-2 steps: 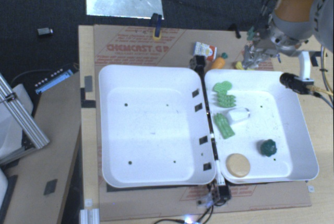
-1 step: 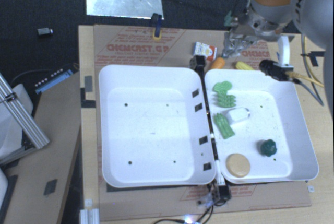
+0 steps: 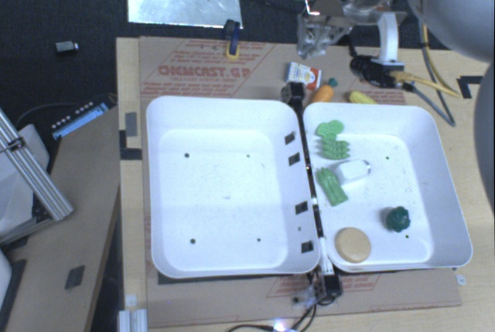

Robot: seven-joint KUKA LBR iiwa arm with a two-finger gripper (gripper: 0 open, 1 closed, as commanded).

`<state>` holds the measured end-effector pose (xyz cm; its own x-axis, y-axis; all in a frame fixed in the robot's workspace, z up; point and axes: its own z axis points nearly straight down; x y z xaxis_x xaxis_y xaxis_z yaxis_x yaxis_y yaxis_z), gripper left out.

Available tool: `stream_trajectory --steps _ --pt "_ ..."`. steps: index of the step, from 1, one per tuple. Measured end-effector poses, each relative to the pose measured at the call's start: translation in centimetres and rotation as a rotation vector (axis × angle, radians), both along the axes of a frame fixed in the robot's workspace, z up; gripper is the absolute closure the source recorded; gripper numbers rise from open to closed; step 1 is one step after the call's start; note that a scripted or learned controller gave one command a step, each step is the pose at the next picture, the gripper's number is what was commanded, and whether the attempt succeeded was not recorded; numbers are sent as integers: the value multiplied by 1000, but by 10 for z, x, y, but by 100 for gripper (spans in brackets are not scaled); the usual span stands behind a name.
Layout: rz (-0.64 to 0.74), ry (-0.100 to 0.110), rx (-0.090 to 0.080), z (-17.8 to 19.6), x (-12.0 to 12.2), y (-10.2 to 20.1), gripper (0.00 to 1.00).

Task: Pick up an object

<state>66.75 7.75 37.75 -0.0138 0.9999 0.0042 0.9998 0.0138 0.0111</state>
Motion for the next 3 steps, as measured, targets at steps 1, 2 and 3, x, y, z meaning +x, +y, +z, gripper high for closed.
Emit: stream_trajectory --steps 1,2,3 --pt "-6 6 -3 30 0 38 100" --pt "-6 6 -3 55 1 78 100" --pt "-8 7 -3 69 1 107 100"
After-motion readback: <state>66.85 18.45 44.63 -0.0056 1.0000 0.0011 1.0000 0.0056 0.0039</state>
